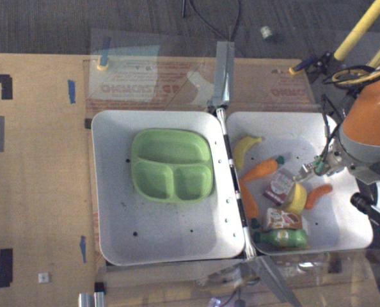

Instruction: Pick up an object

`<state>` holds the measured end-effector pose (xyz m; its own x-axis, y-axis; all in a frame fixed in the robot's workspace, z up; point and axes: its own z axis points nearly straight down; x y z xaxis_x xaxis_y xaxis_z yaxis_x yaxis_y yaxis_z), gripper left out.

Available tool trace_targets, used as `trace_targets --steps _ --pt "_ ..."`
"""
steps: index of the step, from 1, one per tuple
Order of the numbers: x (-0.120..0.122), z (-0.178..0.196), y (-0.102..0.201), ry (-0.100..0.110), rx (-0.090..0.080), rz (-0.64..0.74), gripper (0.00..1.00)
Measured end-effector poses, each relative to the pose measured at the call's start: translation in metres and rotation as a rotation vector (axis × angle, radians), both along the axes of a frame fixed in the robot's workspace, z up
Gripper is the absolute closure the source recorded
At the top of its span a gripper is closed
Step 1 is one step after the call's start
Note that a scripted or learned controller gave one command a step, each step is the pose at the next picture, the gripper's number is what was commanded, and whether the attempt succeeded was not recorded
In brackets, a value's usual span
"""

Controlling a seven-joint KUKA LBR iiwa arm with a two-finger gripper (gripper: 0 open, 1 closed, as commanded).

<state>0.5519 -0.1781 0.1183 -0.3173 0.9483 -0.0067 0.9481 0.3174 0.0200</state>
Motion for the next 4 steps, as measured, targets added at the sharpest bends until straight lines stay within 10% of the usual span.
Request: trace_targets --steps 1,2,3,4 --pt "0.000 0.000 0.000 0.000 0.000 0.000 0.00" --pt "0.001 -0.030 -0.044 0.011 -0.002 0.112 0.00" --pt "0.003 -0.018 -0.047 0.003 -0.008 0.109 1.00" --pt "0.003 -0.018 -0.047 0.004 -0.007 0.109 0.00"
